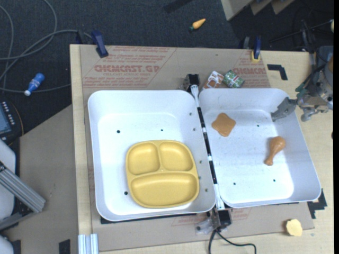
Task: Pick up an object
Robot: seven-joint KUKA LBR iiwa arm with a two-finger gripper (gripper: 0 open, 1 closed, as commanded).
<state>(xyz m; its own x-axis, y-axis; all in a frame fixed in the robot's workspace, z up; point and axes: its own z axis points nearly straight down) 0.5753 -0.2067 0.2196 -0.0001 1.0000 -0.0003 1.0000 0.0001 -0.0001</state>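
Nearest to the camera, at the front right corner of the worktop, a small yellow piece lies on the bare board, just outside the right bin. A black cable leaves the front edge between the two bins.

The left bin carries one thing – a yellow divided plate with three sections, lying flat toward the front of this bin.

In the right bin there are two toy foods, well apart from each other. A brown drumstick lies toward the right side, about halfway between front and back, a little tilted, with its thin end pointing to the front. An orange-brown flat piece lies nearer the back left corner of this bin, close to the wall shared with the left bin.

The tool is at the back right corner of the right bin, over its rim – it pinches nothing, and I cannot tell if its fingers are spread or pressed together.

Behind the bins, a small crumpled packet lies near the back edge of the worktop, and two blue clamps grip that edge. On the dark floor beyond lie a small orange thing and, to the left, a blue bottle.
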